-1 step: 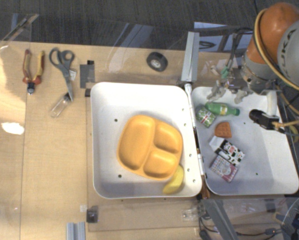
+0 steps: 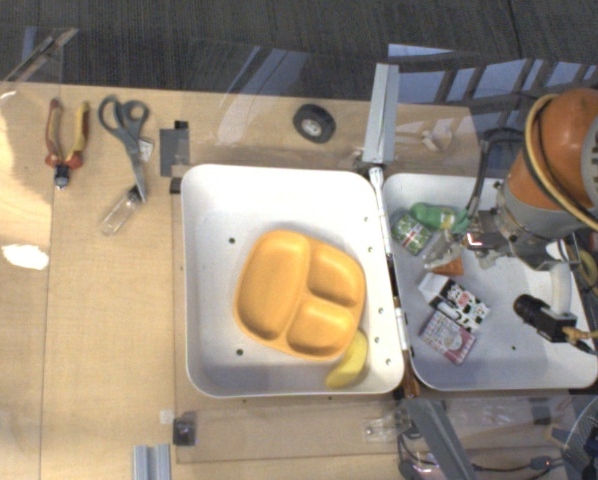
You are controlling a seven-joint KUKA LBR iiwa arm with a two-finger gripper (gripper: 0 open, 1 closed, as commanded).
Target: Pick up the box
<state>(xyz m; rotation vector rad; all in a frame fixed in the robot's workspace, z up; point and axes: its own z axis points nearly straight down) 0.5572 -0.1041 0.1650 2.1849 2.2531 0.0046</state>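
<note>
Box [image 2: 449,335] lay flat in the right bin [image 2: 579,373], lower middle of frame, beside a small card [image 2: 458,301]. Probably light, stiff cardboard; pinch across the short edges. Gripper [image 2: 476,236] hovered above the clutter; couldn't tell how far the fingers were open.

Seen in left bin [image 2: 209,268]: yellow divided tray [image 2: 301,293], banana [image 2: 350,361] touching its corner. In right bin [image 2: 579,368]: green bottle [image 2: 434,215], patterned box [image 2: 449,336], black-white box [image 2: 461,302]. Gripper [image 2: 482,236] hovered above bottle.
</note>
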